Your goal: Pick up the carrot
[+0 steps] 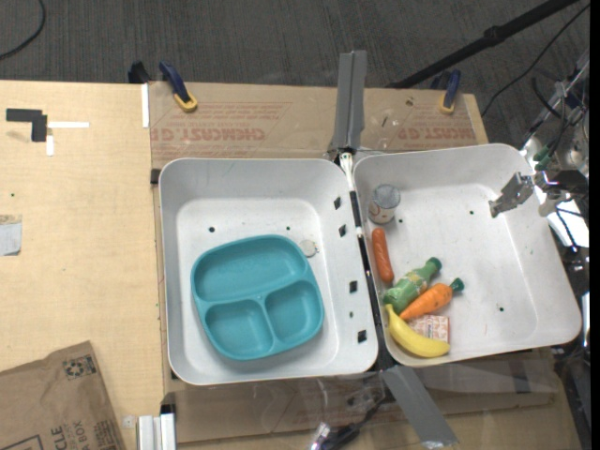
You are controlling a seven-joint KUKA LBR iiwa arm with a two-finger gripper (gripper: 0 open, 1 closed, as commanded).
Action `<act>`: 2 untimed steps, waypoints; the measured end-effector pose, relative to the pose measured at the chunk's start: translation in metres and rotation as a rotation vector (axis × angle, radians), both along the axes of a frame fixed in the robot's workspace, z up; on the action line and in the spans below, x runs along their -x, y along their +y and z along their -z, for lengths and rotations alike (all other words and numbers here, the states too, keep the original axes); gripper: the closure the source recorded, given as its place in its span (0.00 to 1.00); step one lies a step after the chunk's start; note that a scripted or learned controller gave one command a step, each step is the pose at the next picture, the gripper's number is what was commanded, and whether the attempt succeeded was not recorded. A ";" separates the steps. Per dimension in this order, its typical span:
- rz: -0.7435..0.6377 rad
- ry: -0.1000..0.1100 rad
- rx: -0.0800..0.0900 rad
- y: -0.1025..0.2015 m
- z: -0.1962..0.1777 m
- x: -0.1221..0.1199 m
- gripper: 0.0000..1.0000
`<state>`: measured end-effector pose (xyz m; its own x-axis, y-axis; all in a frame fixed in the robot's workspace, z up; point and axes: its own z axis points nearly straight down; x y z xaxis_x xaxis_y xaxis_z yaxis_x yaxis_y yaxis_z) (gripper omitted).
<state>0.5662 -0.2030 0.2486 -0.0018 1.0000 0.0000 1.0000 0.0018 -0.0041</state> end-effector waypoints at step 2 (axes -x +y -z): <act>0.314 -0.040 0.004 0.084 0.144 0.060 0.00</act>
<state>0.5060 -0.1191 0.1044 0.3068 0.9518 0.0019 0.9511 -0.3066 0.0360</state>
